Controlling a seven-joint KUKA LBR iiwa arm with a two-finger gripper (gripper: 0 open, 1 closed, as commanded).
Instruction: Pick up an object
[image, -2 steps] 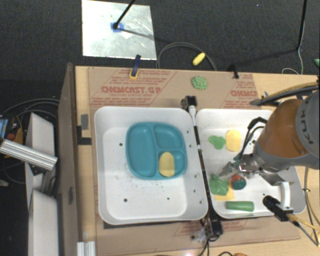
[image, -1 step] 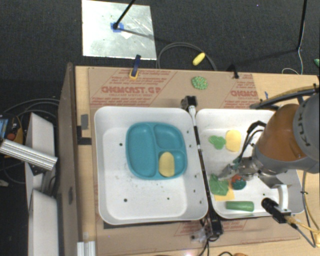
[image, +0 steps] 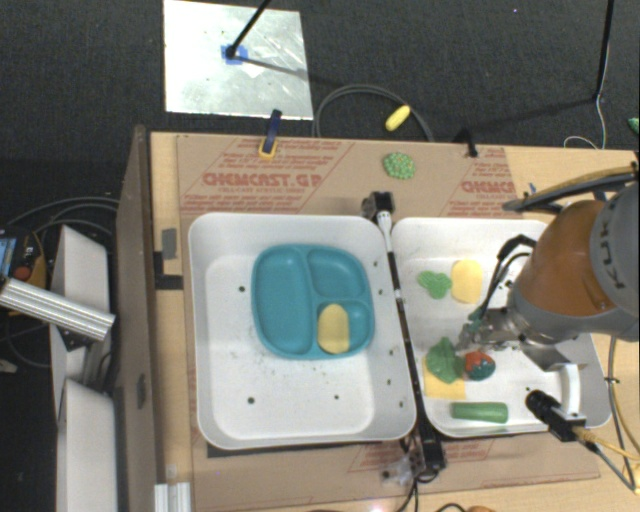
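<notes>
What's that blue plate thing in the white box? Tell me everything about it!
The blue plate is a teal tray with rounded corners that looks like smooth plastic. Raised ridges split it into compartments: one large on the left, smaller ones on the right. It lies flat in the left white bin, near its middle, turned slightly. A yellow oval piece rests in its lower right compartment. Nothing else touches it.

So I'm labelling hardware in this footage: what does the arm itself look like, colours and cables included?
The arm is bulky and rounded: a broad orange band above the wrist, and grey casing at the right edge with part of dark lettering on it. A black cable loops along its left side down toward the pincer, a small dark assembly too cluttered to make out in detail.
</notes>
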